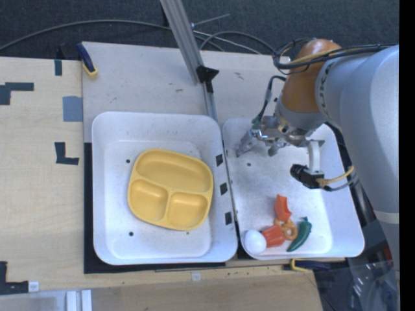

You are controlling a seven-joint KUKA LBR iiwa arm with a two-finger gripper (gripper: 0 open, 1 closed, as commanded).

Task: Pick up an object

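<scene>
Orange plastic toy pieces (280, 220), a white egg-shaped ball (255, 241) and a green pepper-like toy (300, 234) cluster at the right white bin's (337, 238) near corner. Well apart, the grey two-finger gripper (258, 142) hovers with fingers spread, holding nothing. Approach seems underway; next it should travel to the cluster and descend.

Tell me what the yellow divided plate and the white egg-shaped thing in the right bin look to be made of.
Yellow divided plate: probably molded plastic, matte with soft sheen, rounded compartment ridges, uniform color. White egg-shaped thing: likely smooth plastic, a toy by its look; evenly white and slightly glossy, though too small to be sure.
</scene>
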